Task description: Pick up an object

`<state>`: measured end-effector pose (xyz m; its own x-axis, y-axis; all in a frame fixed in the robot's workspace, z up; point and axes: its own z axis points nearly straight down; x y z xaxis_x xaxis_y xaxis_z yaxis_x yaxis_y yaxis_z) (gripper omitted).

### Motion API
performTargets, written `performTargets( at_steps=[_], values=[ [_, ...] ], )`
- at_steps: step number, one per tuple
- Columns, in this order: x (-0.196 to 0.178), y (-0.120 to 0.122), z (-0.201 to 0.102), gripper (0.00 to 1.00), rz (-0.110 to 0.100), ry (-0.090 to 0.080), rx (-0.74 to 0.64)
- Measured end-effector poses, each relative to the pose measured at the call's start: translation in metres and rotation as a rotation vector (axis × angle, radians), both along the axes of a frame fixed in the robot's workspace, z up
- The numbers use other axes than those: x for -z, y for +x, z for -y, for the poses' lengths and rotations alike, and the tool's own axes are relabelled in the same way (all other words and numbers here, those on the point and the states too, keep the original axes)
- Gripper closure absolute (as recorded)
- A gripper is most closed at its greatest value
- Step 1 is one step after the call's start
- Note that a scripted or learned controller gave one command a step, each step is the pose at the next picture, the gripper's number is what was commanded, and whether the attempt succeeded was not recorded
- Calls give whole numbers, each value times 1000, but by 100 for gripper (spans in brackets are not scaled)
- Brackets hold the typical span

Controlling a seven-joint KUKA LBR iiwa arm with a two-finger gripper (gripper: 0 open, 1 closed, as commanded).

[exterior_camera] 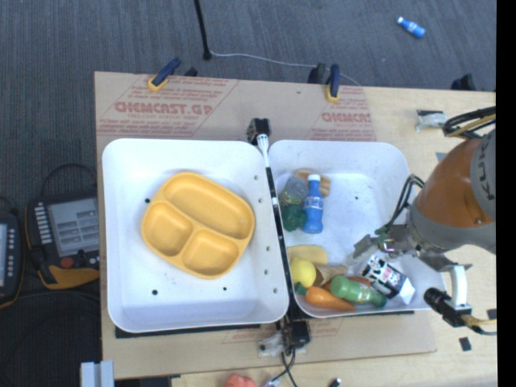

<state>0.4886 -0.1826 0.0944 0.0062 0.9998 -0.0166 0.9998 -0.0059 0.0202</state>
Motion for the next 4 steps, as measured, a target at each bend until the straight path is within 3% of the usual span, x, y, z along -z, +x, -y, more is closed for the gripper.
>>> performTargets(
  at_steps=[2, 3, 4],
  values=[
    [0, 0, 2, 0, -2, 6, -4],
    [-11, 3, 0, 100, 3, 12, -7],
    [-11, 3, 0, 0, 2, 12, -6]
  ],
)
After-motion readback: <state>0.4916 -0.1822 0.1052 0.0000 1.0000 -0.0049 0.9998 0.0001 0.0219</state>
